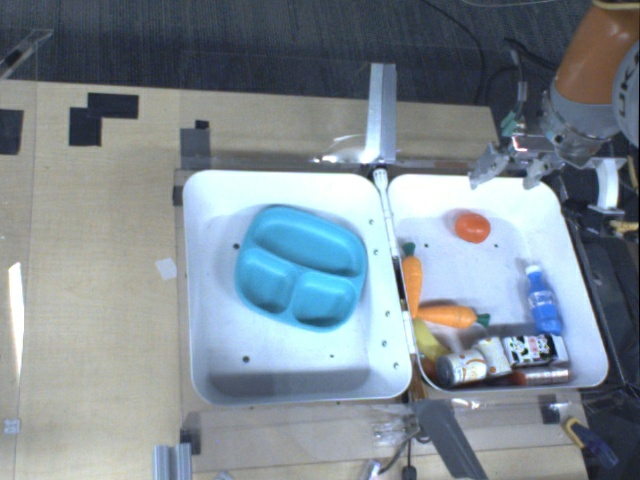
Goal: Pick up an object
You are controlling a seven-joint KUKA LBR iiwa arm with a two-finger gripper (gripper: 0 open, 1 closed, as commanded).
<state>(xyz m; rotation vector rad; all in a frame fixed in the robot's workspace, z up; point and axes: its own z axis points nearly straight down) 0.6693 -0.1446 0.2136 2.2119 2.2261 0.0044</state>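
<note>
My gripper hangs over the far rim of the right bin, near its back right corner, with its two fingers spread apart and nothing between them. In that bin lie an orange round fruit, a small blue bottle, two carrots, a yellow piece, a can and a black-and-white carton. The orange fruit is the nearest to the gripper, a little below and to its left.
The left bin holds a blue divided tray. A metal post rises behind the divider between the bins. Cables run behind the arm at the upper right. Bare bin floor lies between the fruit and the bottle.
</note>
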